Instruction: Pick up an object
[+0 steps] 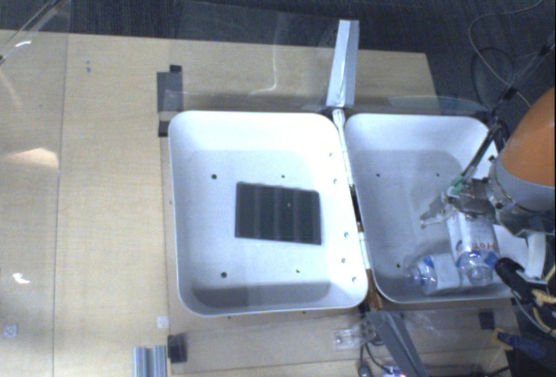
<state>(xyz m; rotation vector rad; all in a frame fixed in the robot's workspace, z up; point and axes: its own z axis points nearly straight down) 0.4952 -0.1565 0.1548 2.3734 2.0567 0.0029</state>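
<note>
Hand (452, 208) low in the right bin (391, 149), near its right wall, reached in from the right under the grey wrist and orange band of the arm (532, 154). Whether apart or together, could not tell; metal parts blurred there against the white floor. Sat just above the upper of two clear plastic bottles (472, 247), which lay close to the hand, perhaps touching; contact not clear. Second bottle (432, 273) lay beside the first, toward the bin's near wall, with a blue cap end. Neither seen between the fingers. Left bin (200, 193) held one dark ribbed rectangular pad (279, 213), flat in the middle. Two white bins counted, side by side on the wooden table (95, 193), rims touching at the centre.
</note>
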